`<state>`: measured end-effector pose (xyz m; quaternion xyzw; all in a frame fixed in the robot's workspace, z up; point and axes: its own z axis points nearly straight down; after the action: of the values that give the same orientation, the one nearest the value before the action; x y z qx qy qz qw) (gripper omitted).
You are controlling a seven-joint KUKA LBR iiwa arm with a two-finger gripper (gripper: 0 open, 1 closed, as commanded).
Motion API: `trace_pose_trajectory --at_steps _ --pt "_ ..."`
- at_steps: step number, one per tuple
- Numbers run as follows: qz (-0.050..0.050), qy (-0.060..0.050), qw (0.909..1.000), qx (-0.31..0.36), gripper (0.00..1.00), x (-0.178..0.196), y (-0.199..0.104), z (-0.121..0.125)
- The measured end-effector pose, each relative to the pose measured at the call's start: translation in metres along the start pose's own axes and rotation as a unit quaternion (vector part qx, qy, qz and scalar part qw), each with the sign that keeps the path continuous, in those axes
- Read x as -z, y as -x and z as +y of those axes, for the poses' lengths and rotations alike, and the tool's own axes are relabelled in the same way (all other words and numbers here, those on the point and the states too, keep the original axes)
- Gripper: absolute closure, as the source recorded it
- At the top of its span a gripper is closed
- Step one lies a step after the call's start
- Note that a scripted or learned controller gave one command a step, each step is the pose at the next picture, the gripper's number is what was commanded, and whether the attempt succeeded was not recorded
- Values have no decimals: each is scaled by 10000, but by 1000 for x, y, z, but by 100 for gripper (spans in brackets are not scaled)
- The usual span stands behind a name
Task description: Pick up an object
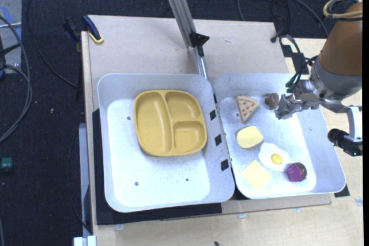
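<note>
The arm [340, 57] reached in over the right bin [314, 124], its pincer [283, 110] hanging low above the bin's upper middle. Whether the pincer was released or clenched could not be told; it was small and dark against the white floor, and nothing could be made out inside it.

Just beside the pincer, on its far-left side, sat a small brown round piece [271, 101], near but seemingly apart from it. A little farther to the pincer's left lay a pizza slice [247, 108], a tan wedge with red spots. Below and left of the pincer rested a pale yellow rounded piece [249, 137]. Nearly straight below it lay a fried egg [273, 156], white with a yellow yolk. Lower still and to the left was a flat yellow cheese square [256, 174], and below the pincer, slightly to its right, a purple round piece [296, 171] near the bin's lower corner.

Well to the pincer's left, the left bin [115, 181] held a yellow divided plate [170, 122] with three compartments. Both bins rested on the counter [144, 43].
</note>
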<state>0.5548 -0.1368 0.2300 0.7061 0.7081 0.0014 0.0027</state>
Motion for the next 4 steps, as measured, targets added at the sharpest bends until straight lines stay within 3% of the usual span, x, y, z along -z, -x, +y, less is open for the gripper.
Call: trace_pose_trajectory --at_steps 1,3,4 --pt "-3 1 10000 -4 100 48 8 -3" --pt "15 -36 10000 25 100 15 -99 16" --pt "15 -18 10000 30 100 21 -153 31"
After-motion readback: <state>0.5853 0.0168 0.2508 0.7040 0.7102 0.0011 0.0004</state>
